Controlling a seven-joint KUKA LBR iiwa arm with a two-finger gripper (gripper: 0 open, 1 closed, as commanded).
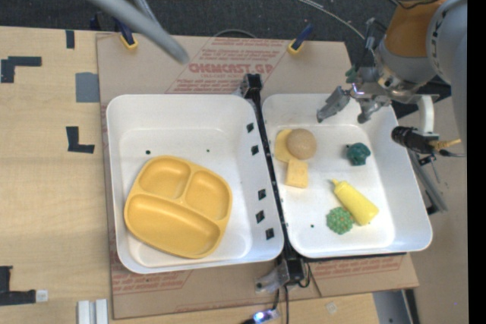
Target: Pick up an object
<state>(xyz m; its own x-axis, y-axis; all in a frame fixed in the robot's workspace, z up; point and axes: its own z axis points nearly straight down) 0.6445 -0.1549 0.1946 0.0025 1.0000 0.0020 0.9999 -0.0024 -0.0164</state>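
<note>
While the table [45, 186] carries two shallow white bins side by side on a cardboard sheet [228, 68], the grey arm [437, 19] enters from three o'clock with its orange band at the upper right. Left bin [121, 114] holds one yellow divided tray [178, 205], lying flat toward the seven o'clock part of that bin. Right bin [406, 235] holds five small items. A yellow bottle-shaped piece [355, 202] lies tilted near five o'clock, touching a green bumpy ball [339, 221] at its lower left. A tan round item [301, 143] sits at ten o'clock of the bin, resting against a pale yellow piece [282, 146] beside the divider [262, 163]. A yellow wedge-like block [298, 175] lies just below these. A dark green broccoli-like piece [358, 154] sits alone toward two o'clock. The hand [349, 109] hangs above the twelve o'clock rim of the right bin, its two fingers [329, 106] spread apart and grasping nothing, well apart from every item below.
</note>
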